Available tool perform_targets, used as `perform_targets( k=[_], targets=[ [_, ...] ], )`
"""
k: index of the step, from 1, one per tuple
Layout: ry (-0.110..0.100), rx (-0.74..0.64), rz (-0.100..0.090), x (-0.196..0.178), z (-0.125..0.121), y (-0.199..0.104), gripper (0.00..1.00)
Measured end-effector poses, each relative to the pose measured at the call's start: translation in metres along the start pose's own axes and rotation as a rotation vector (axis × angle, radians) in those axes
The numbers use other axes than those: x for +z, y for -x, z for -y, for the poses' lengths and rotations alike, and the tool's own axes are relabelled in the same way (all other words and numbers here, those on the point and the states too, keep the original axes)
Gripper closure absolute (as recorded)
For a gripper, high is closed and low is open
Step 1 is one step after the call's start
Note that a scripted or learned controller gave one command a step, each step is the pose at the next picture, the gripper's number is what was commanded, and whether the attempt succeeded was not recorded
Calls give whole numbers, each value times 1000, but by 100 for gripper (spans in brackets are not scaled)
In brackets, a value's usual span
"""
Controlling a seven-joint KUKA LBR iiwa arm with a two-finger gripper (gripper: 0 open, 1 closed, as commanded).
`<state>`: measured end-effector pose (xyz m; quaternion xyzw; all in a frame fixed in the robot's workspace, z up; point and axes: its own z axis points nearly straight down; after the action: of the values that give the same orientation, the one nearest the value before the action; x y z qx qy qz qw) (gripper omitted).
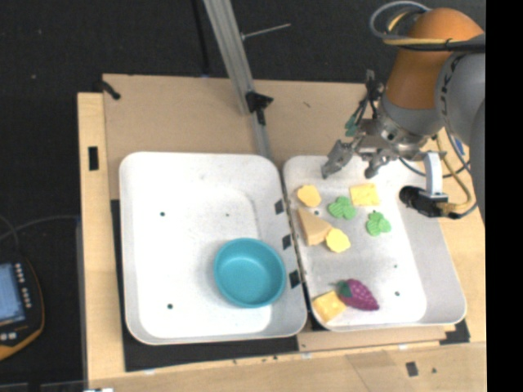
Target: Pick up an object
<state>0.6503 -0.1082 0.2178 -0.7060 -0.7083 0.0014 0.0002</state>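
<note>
My gripper (353,167) hangs open over the back edge of the right bin (437,256), fingers spread apart with nothing between them. Below it in that bin lie a yellow square piece (364,194), a small yellow round piece (308,196), two green leafy pieces (342,209) (377,224), a tan wedge (310,228), a yellow lump (337,240), a purple grape bunch (358,294) and a yellow block (328,306). The yellow square lies closest to the fingertips.
A blue bowl (248,272) sits in the left bin (163,194) near its front right corner. A grey metal pole (233,55) slants up from between the bins at the back. A handheld controller (15,296) lies at the far left, off the bench.
</note>
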Motion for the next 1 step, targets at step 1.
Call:
perform_targets(
  k=[1],
  targets=[
    [-2,3,0,63,0,0,0]
  ],
)
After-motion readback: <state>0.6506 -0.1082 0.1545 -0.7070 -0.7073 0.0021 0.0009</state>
